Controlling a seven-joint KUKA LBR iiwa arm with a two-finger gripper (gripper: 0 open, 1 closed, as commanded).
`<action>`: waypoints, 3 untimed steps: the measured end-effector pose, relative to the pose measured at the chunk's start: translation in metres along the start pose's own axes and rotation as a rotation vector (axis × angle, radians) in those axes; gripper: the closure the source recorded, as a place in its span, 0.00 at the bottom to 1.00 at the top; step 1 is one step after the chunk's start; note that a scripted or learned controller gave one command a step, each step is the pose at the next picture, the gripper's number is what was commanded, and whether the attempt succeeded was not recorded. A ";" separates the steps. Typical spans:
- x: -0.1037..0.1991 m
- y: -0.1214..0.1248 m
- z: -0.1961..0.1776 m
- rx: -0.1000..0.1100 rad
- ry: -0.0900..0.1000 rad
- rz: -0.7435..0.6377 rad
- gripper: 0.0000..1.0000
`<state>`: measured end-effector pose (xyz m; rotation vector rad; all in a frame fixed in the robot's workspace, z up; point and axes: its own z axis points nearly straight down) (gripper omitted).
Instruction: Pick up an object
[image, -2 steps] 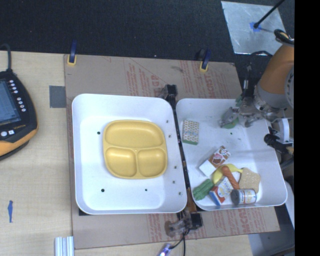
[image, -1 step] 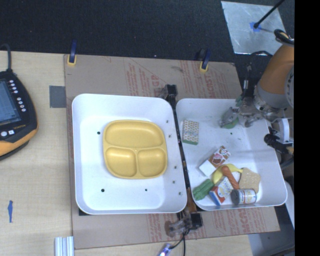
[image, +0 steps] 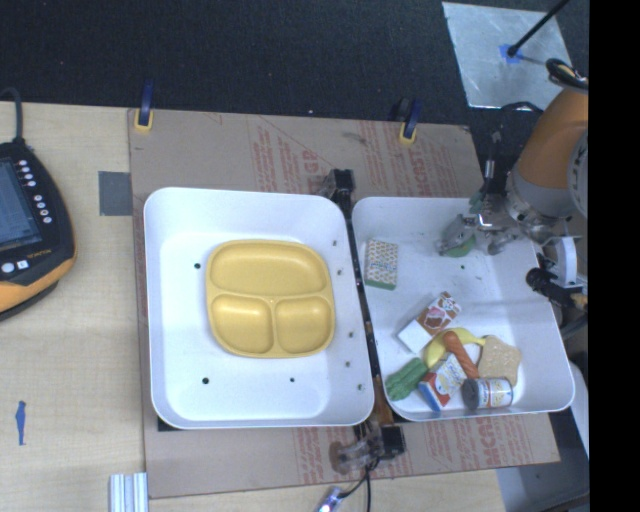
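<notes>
from above, the pincer sat low in the right bin's far end, over a small green thing; i couldn't tell its state. most toys lay heaped at the near end. it looked mid-grasp; next it needed a sure grip, then a lift.

robotics lab for sure, teach pendant on the wooden bench; cardboard sheet clamped down, two white bins, taped floor marker
</notes>
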<state>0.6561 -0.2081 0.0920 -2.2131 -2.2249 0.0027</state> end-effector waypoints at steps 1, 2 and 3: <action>0.002 0.000 0.000 0.001 0.000 0.000 0.00; 0.006 0.000 0.000 0.002 0.001 0.000 0.00; -0.003 0.000 0.000 -0.002 -0.001 0.003 0.00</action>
